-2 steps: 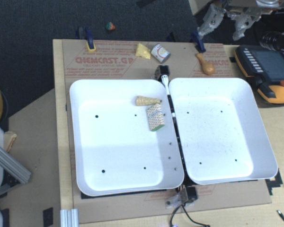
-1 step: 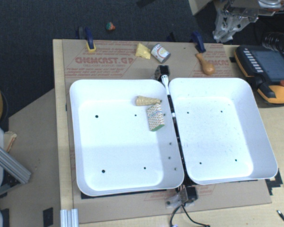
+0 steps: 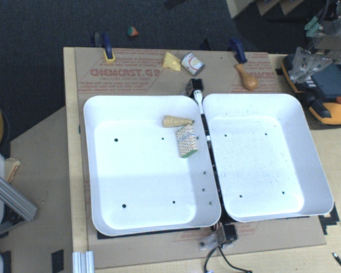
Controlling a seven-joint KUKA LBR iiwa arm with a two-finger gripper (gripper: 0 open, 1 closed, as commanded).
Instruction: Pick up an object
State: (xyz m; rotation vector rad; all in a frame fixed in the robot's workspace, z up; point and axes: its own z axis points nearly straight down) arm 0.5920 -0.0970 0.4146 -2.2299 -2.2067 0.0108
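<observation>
- Tan cone point(image 3: 177, 121) lies on its side in the left bin point(image 3: 102, 152), far end, close to the wall shared with the right bin point(image 3: 307, 152).
- Patterned packet point(image 3: 186, 140), green and white, lies just below the cone, nearly touching it, in the same bin.
- Gripper point(image 3: 304, 66) is at the upper right, off past the right bin's far corner, above the bench edge and well apart from both bin items.
- Gripper state: blurred metal, can't tell if apart or together; nothing visibly held.
- On the cardboard point(image 3: 131, 73) beyond the bins: yellow wedge point(image 3: 171, 62), small box point(image 3: 192, 63) just beside it, wooden pear-shaped piece point(image 3: 247, 77) further right.
- Blue clamps point(image 3: 107, 45) on the cardboard's far edge.
- Small coloured ball point(image 3: 133, 32) on the dark floor beyond the bench.
</observation>
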